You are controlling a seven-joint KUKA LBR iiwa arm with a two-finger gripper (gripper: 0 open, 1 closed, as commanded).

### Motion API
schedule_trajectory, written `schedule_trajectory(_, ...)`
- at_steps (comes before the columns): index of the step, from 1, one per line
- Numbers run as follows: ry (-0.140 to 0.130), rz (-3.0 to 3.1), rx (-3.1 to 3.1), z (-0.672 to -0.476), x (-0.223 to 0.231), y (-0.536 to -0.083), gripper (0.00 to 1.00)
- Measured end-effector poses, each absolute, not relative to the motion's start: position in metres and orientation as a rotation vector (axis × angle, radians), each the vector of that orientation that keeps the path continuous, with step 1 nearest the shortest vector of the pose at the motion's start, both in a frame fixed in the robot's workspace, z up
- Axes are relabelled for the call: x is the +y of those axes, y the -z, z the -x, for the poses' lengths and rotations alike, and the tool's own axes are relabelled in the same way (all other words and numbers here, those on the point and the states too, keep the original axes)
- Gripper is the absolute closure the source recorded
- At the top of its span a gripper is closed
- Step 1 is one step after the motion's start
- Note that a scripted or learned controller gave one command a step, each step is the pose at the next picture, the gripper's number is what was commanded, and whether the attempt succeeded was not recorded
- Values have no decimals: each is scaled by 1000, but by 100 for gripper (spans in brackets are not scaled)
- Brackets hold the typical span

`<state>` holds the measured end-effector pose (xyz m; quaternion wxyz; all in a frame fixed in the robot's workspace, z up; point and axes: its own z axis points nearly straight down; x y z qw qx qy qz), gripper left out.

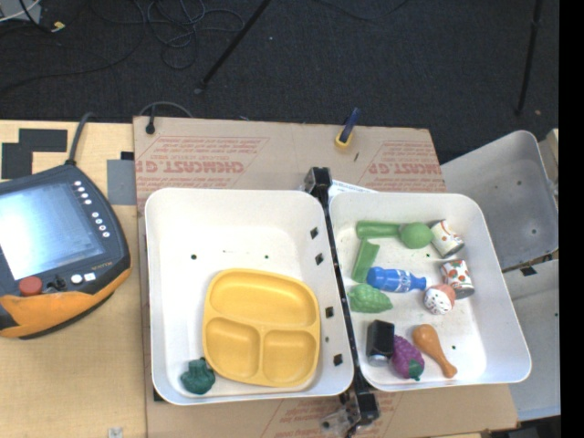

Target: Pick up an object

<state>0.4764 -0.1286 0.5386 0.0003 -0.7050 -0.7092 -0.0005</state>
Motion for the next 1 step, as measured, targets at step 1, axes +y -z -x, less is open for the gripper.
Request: schedule_trajectory(1, -2, 2211, -2227, -476, -54, -537, 100)
